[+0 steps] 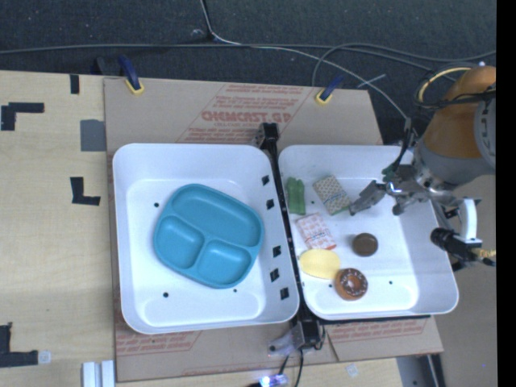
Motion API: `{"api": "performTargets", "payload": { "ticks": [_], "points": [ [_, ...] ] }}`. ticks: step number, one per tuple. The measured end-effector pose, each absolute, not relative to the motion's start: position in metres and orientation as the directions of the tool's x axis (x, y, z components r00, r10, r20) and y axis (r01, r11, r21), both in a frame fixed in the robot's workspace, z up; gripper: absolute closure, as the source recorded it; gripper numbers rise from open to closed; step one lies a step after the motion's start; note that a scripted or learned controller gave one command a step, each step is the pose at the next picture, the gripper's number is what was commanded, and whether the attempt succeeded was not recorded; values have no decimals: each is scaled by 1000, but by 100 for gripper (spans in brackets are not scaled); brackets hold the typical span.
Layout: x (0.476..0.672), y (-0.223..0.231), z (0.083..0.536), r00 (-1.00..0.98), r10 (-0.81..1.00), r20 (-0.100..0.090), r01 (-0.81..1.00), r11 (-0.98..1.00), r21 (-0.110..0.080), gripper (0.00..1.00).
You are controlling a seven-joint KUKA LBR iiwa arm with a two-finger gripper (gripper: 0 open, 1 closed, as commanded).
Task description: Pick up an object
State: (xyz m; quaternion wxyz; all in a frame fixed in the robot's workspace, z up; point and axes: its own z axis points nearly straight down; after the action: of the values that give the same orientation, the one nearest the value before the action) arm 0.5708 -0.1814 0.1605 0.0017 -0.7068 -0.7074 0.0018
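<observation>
The right bin [427,293] holds several small items: a green piece [295,193], a patterned pouch [329,192], a red-and-white packet [316,232], a yellow piece [320,263], a round brown cookie [364,244] and a sprinkled donut [351,283]. My gripper [380,203] hangs over the upper right part of this bin, right of the pouch and above the cookie. It is open, with one finger [361,201] pointing left toward the pouch and nothing between the two.
The left bin [133,216] holds a blue divided plate [208,235]. A black divider [278,216] runs between the bins. Cables cross the dark area at the back. The arm's grey body and orange band [459,127] stand over the right bin's right edge.
</observation>
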Motion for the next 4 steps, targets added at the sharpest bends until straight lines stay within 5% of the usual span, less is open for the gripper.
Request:
{"api": "performTargets", "payload": {
  "ticks": [2,3,4],
  "points": [
    [570,-191,85,-2,1000,-3,1000,2,0,0],
    [571,-191,97,-2,1000,-5,1000,2,4,100],
    [575,-185,140,-2,1000,0,1000,2,1,100]
  ]
}}
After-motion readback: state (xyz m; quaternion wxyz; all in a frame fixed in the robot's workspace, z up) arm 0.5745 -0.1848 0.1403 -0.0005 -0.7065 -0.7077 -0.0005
